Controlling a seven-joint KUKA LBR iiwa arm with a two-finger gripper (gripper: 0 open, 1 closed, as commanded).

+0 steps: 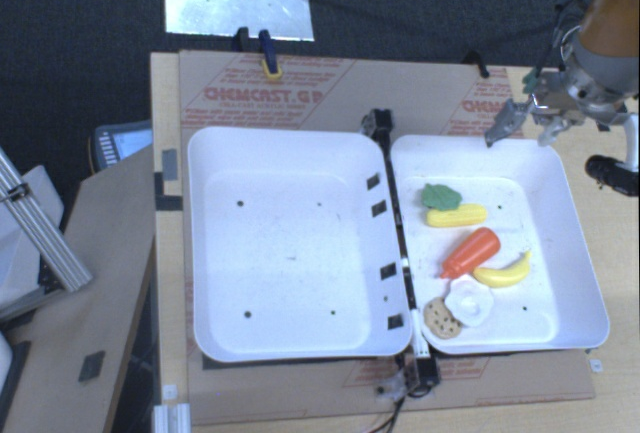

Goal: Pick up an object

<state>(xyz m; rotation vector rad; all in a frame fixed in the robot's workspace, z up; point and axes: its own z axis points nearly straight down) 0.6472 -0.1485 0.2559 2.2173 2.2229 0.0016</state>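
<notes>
Board [300, 93] is reading CHEMCAST GP | my gripper [528, 126] is hovering spread over right bin's [575, 251] far rim | left bin [290, 241] is offering room

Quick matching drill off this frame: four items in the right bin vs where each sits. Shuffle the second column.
Items:
1. banana
2. cookie
3. corn cob with green husk
4. orange bottle

Places:
A. nearest the bin's front edge, by the divider
B. farthest back of the four
C. lying at a slant mid-bin, between corn and banana
D. rightmost, just right of the orange bottle

Pairs: 1-D, 2-A, 3-B, 4-C
</notes>
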